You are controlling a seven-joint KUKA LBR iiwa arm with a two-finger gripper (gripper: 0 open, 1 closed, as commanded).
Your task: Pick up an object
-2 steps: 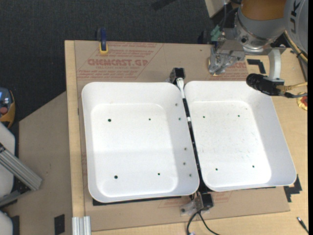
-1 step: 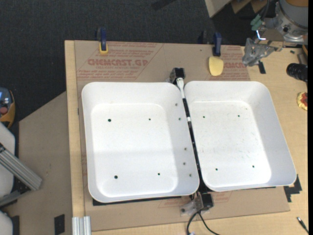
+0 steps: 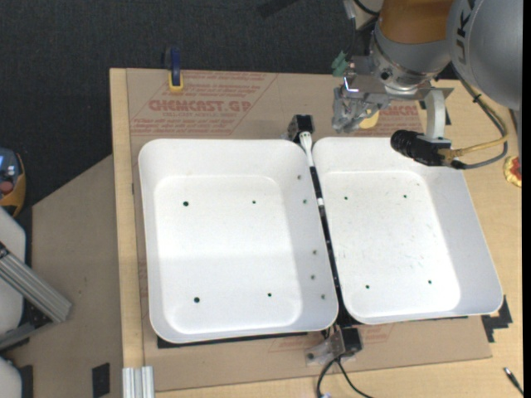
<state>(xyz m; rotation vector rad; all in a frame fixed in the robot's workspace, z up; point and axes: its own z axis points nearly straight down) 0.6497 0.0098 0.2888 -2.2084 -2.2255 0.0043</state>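
2 shallow white bins, left point(image 3: 146, 222) and right point(image 3: 477, 230), lie side by side on a brown board point(image 3: 207, 102). The grey arm point(image 3: 489, 23) enters at upper right, its orange band point(image 3: 415, 11) above a wrist pointing steeply down. The gripper point(image 3: 353, 121) hangs over the far rim of the right bin, near its left corner; whether it is closed or released cannot be told. 1 small pale-yellow patch point(image 3: 370, 119) shows against its tip; whether this is a grasped object cannot be told.
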